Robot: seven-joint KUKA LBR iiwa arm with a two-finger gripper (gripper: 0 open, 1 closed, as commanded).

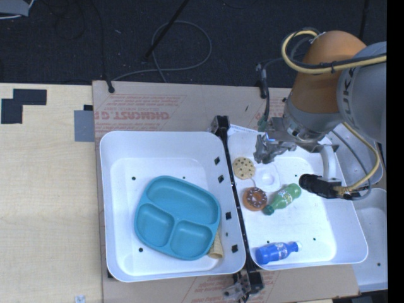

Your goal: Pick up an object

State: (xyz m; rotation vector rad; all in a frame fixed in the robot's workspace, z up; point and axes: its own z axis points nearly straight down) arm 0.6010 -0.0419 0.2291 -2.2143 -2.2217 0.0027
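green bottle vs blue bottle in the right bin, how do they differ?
The green bottle lies mid-bin, tilted diagonally, right beside the donut; the blue bottle lies nearly level along the bin's near wall, apart from the other items. The green one is pale with a darker cap end; the blue one is solid blue with a white end. Both lie on their sides.

You see a dark carpeted floor (pixel 126 30) strewn with black cables (pixel 183 36) along the frame's top, pale wooden benchtop (pixel 44 201) at left, cardboard sheet (pixel 158 106) centre.
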